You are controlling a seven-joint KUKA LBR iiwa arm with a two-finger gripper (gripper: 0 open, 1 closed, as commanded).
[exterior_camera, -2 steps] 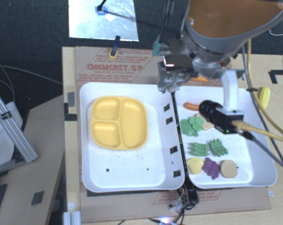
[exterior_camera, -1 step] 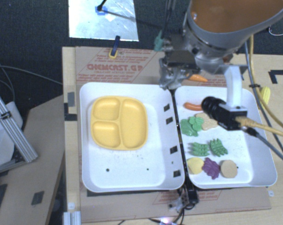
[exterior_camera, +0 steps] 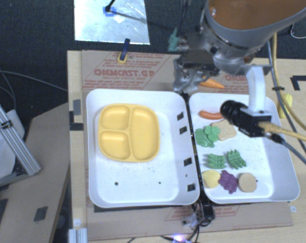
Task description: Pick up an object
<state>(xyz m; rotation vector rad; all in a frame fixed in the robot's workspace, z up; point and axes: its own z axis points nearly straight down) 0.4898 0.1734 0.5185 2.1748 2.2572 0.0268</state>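
My claw (exterior_camera: 186, 85) hangs just past the far right corner of the yellow divided plate (exterior_camera: 128, 133), over the far end of the seam between the two white bins. I cannot tell whether it is apart or together.

The plate lies flat in the left bin (exterior_camera: 100, 186). Closest to me, right of the plate and a little beyond its far edge, an orange toy carrot (exterior_camera: 212, 84) lies at the far rim of the right bin (exterior_camera: 284, 186).

The other toy foods lie inside that bin, all to the plate's right. About level with the plate's far edge is a red sausage-like piece (exterior_camera: 209, 114). Level with its middle, a green leafy piece (exterior_camera: 206, 136) touches a beige piece (exterior_camera: 227, 131). Level with its near edge, two green leaves (exterior_camera: 225, 160) lie side by side. Nearer than the plate is a close row: a yellow piece (exterior_camera: 210, 178), a purple grape bunch (exterior_camera: 228, 181) and a tan round piece (exterior_camera: 247, 182).

Beyond the plate, a small blue-and-yellow thing (exterior_camera: 124, 51) lies on the cardboard.
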